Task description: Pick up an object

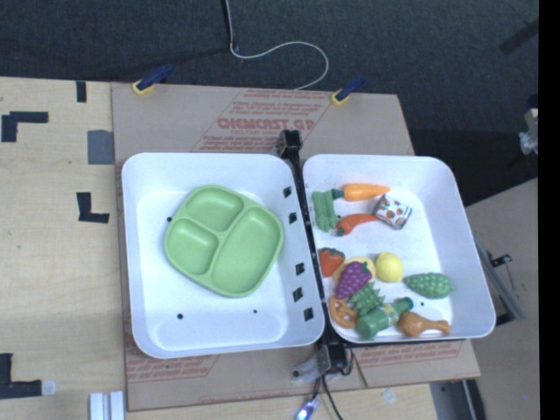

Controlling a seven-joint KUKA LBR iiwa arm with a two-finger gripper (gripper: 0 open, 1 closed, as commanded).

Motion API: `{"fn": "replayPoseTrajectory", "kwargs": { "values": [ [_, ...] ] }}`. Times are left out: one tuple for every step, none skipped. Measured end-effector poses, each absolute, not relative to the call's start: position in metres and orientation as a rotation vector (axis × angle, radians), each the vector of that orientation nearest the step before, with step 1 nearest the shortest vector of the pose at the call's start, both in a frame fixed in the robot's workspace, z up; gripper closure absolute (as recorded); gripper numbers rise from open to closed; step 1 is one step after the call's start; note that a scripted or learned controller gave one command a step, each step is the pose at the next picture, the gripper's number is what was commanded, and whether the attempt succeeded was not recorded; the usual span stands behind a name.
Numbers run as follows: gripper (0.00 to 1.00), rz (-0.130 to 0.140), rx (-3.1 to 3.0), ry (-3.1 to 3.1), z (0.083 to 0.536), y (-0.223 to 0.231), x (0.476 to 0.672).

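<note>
claw: I can't tell its state | toys: in right bin (455, 199), none picked | risk: lemon (388, 267), grapes (352, 278) and broccoli (366, 299) touch, so a grab may slip or take two | easier: carrot (365, 191), maybe a small box (393, 211) | around: green plate (225, 240) in left bin (144, 234)

Toy foods (374, 269) lie loosely clustered across the right bin (455, 234), mostly toward its left.

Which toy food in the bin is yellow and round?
The lemon, in the right bin. It is the one plain yellow ball; the purple grapes beside it and the green bumpy fruit on its other side are different colours.
</note>
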State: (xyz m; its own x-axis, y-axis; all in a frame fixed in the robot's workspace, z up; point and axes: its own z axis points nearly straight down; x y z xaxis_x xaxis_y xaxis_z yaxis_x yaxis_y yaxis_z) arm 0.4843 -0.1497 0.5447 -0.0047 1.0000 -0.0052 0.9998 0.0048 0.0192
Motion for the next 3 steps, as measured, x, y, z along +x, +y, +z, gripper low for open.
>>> {"fn": "replayPoseTrajectory", "kwargs": {
  "values": [
    [1.0,-0.015,2.235,2.229,0.343,-0.181,0.482],
    [1.0,0.014,2.204,2.223,0.471,-0.115,0.485],
    [1.0,-0.008,2.225,2.224,0.39,-0.139,0.525]
  ]
}}
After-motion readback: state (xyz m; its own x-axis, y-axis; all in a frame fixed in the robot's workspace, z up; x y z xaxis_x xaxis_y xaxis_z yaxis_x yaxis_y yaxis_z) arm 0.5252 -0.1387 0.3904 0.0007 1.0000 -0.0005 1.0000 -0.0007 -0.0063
